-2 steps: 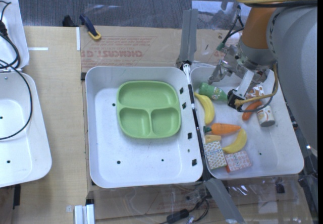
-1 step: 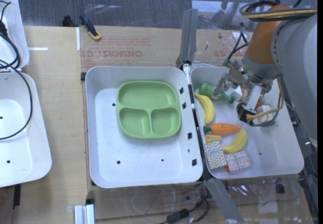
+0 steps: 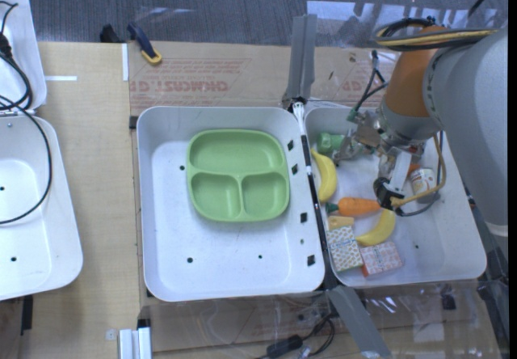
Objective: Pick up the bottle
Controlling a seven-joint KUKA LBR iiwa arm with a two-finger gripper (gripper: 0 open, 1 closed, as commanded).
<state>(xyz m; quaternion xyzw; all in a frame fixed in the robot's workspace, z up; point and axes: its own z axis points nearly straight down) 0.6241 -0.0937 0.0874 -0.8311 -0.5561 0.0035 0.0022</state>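
The arm is reaching down into the right bin (image 3: pixel 452 268), and the gripper (image 3: pixel 390 187) is hanging low among the clutter there; whether it is apart or together cannot be told. The bottle (image 3: pixel 420 180), seemingly the small white piece with an orange band, is lying just beside the gripper on its right, near the carrot (image 3: pixel 358 206); a good grasp is calling for centring over the bottle, clear of the carrot and the banana (image 3: pixel 378 229).

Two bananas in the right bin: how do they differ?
The upper banana lies along the bin's left wall, nearly lengthwise up the view; the lower banana lies slantwise nearer the middle. The upper one sits above the carrot, the lower one just below it. The upper looks longer. Both are yellow and curved.
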